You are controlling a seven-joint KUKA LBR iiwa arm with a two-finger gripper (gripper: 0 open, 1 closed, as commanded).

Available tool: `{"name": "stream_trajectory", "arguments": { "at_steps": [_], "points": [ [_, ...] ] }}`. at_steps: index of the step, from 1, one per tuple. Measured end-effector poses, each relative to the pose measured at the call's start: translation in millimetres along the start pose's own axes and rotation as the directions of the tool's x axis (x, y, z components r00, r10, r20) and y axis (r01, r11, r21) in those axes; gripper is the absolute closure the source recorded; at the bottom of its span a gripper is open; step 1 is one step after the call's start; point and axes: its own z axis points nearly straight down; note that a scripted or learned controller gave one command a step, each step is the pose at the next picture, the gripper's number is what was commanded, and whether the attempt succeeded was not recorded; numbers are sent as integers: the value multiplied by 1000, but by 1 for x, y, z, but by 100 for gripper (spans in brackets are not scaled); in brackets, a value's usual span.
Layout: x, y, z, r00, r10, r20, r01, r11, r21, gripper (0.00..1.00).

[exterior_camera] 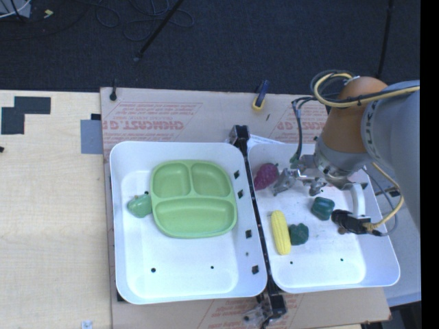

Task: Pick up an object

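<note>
Camera view looks down at a slant on 2 shallow white plastic bins set side by side on a cardboard-covered bench. The grey arm with its orange band (353,125) reaches in from the right and bends down over the right bin (374,269), its wrist hanging above the bin's upper middle. The two-finger gripper (291,180) sits low at the end of that wrist, pointing toward the left side of the bin, and whether it is open or closed cannot be told from this angle. Nothing can be seen held by it.

Just beside the gripper, to its left, lies a dark magenta rounded toy fruit (266,176), close to the divider between the bins. Below the wrist, a small teal block-shaped toy (322,207) rests on the bin floor. Lower down, a yellow toy corn cob (280,232) lies lengthwise, and a dark green lumpy toy (298,234) touches its right side. A black and yellow cable fitting (353,222) hangs off the arm near the bin's right half.

In the left bin (130,266), a light green plastic plate with 3 compartments (193,199) lies flat in the upper half. A small pale green rounded toy (140,205) sits against the plate's left edge.
</note>
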Motion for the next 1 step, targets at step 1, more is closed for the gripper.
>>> {"name": "stream_trajectory", "arguments": {
  "at_steps": [1],
  "points": [
    [2,0,24,1000,-1,0,1,1000,2,0]
  ]
}}
